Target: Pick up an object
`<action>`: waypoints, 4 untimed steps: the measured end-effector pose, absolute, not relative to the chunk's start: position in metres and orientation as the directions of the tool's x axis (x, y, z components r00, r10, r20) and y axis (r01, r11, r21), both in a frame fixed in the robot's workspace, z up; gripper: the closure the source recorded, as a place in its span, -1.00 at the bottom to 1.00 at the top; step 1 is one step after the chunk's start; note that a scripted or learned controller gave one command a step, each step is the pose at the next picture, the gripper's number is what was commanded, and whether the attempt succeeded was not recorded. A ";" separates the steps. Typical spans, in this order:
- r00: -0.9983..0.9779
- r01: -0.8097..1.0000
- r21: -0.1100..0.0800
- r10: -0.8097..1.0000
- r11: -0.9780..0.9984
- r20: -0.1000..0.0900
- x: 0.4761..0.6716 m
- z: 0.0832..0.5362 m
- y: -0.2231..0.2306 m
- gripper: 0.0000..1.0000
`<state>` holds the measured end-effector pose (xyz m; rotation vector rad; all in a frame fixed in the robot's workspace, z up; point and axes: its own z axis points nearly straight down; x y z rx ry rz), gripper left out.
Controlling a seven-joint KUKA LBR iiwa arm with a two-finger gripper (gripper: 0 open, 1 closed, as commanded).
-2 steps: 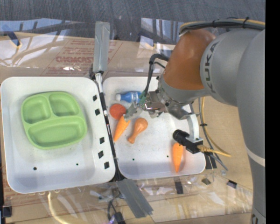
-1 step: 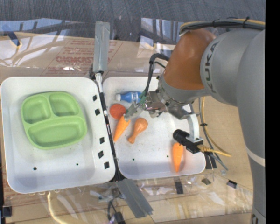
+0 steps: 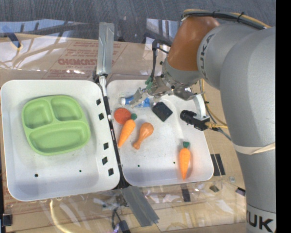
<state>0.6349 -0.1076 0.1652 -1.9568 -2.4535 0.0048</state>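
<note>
Orange carrot [image 3: 184, 162] – lain near the right bin's [image 3: 203, 171] front edge | second carrot [image 3: 126, 132] beside a red tomato [image 3: 121, 115] and a drumstick-shaped toy [image 3: 142, 134] mid-bin | pincer [image 3: 152, 92] is held low at the bin's far side, just above a blue-white item [image 3: 134, 100] – whether open or closed cannot be told | green divided plate [image 3: 55, 124] is seen in the left bin [image 3: 9, 178]

A bulky grey arm [image 3: 247, 81] carries an orange wrist band [image 3: 189, 40], black cables, and partial "KUK" lettering.
</note>
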 end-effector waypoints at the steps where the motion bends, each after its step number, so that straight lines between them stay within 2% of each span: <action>1: -0.225 0.974 -0.001 0.974 0.225 -0.001 0.657 0.092 -0.117 -1.00; 2: -0.241 0.971 -0.005 0.971 0.241 0.002 0.512 0.100 -0.115 -1.00; 3: -0.246 0.969 -0.005 0.969 0.246 0.002 0.512 0.109 -0.115 1.00; 4: -0.251 0.968 -0.007 0.968 0.251 0.003 0.513 0.118 -0.115 1.00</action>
